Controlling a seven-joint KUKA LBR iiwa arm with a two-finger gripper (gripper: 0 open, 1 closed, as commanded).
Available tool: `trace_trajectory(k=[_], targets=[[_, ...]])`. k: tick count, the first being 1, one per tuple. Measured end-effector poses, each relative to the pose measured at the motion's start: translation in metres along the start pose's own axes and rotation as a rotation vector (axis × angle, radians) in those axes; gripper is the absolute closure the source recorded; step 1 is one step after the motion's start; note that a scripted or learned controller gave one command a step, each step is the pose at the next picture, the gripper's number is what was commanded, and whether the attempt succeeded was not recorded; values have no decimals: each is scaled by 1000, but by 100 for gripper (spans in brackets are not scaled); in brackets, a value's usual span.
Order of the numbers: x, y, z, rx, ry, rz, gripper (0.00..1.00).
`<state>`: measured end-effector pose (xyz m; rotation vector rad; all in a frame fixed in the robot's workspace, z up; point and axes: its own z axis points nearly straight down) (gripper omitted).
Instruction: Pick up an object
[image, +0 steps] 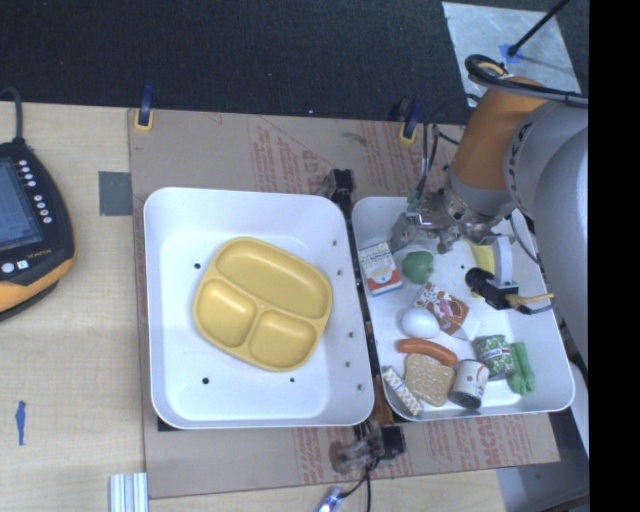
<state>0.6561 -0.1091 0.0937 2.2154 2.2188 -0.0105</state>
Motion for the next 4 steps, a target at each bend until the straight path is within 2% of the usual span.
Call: trace_trajectory(k=[1,4], targets=[[-7,0,1,-1,6,0,0],[-17,1,2,-3,7,2,0]])
